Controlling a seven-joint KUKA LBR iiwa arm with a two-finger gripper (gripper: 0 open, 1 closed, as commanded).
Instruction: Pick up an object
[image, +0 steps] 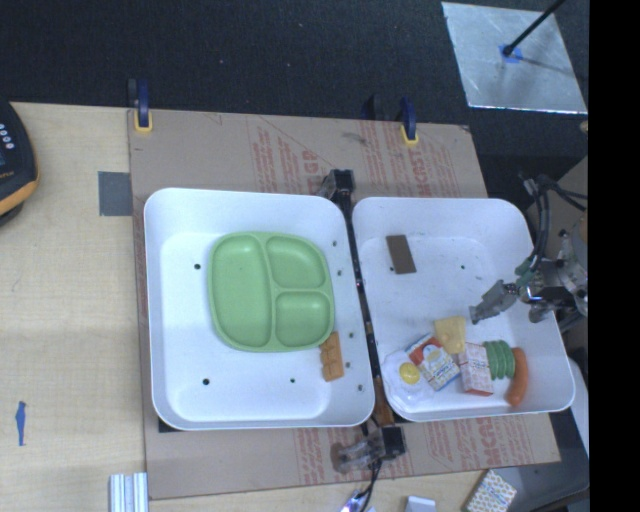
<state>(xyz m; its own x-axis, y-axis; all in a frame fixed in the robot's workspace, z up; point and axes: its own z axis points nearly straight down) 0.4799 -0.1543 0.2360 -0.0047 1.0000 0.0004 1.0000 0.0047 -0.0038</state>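
The desk (60, 330) carried a brown cardboard sheet (300, 150), clamped at its far edge, presumably so the two bins would not slide. On it sat the left bin (170, 390) and the right bin (450, 215), touching along their inner walls. The left bin held a green divided plate (270, 290), lying flat near the middle, with a small orange cracker (331, 357) just beside its near right corner.

The things worth picking were crowded into the near corner of the right bin, as if they had slid there together: a yellow block (450, 332), a red and white packet (436, 363), a small carton (475, 368), a green piece (499, 360) and an orange carrot-like piece (517, 378) against the wall, with a yellow round bit (409, 373) at the left of the heap. A dark brown bar (400, 254) lay alone, well apart toward the far side.

The gripper (500, 297) reached in from the right, hanging over bare bin floor just beyond the heap, near the yellow block. Its fingers (487, 305) looked spread apart with nothing between them. To my eye the crowding would be the trouble: neighbours touched each other, and the bin wall hemmed in the carrot-like piece. The lone bar seemed easier.
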